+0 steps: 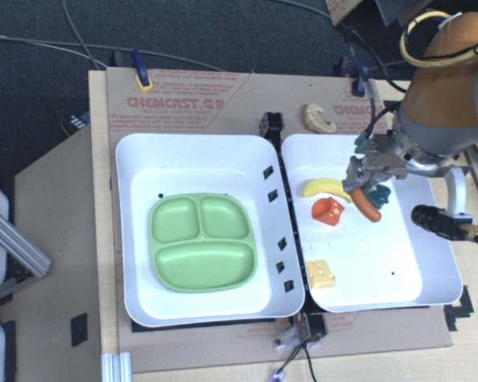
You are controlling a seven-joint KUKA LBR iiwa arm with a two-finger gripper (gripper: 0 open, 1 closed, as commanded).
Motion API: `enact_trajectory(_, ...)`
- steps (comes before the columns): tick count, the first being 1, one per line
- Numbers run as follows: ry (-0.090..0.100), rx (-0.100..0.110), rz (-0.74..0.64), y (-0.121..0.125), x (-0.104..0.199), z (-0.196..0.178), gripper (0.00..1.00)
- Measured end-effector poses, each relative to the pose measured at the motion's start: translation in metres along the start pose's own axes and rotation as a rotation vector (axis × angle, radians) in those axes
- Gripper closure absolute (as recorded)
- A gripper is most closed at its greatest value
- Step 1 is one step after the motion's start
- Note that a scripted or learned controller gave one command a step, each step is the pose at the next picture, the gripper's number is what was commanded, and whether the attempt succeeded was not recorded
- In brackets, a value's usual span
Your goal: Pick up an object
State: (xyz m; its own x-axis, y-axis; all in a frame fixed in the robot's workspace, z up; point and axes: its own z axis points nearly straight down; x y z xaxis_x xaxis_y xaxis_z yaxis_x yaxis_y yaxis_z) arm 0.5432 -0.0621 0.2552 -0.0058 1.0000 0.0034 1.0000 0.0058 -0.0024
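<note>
Two white bins [135, 237]; one green tray [202, 242], banana [323, 187], strawberry [328, 211], carrot [366, 204], cheese [320, 274].

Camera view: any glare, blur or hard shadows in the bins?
Camera view: lighting even, shadows soft under the green tray; white bins bright but not blown out; banana and cheese sharp; the tool slightly soft.

You're looking at a robotics lab: a cardboard-covered bench [183, 102] on dark carpet [48, 86], loose cables [80, 14] upper left, clamps [142, 74] pinning the board.
</note>
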Motion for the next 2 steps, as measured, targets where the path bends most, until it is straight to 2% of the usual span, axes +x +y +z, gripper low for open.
enact_trajectory(2, -0.001, 0.001, -0.001, -0.019, 0.115, 0.001, 1.00)
